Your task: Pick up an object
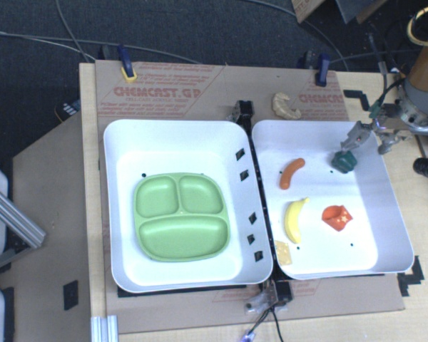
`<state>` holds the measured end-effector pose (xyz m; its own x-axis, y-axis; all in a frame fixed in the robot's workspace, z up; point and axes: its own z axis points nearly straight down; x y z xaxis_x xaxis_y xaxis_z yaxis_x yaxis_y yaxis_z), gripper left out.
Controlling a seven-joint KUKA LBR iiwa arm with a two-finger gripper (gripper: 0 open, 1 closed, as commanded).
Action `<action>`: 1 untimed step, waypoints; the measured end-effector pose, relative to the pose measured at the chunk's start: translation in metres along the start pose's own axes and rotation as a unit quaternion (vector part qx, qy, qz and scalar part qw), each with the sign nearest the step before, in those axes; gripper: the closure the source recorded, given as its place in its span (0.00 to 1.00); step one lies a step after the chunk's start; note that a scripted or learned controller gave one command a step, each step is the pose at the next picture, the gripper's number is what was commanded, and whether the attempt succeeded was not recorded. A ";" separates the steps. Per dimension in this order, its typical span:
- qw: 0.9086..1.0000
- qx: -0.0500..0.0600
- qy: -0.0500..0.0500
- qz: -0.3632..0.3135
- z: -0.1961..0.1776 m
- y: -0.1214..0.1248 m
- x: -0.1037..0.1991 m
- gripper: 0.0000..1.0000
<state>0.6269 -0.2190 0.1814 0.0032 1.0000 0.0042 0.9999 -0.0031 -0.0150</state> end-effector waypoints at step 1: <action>1.000 -0.007 -0.002 -0.002 -0.009 0.004 0.001 0.00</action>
<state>0.6306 -0.2184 0.1906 -0.0005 1.0000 0.0004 1.0000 0.0005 -0.0002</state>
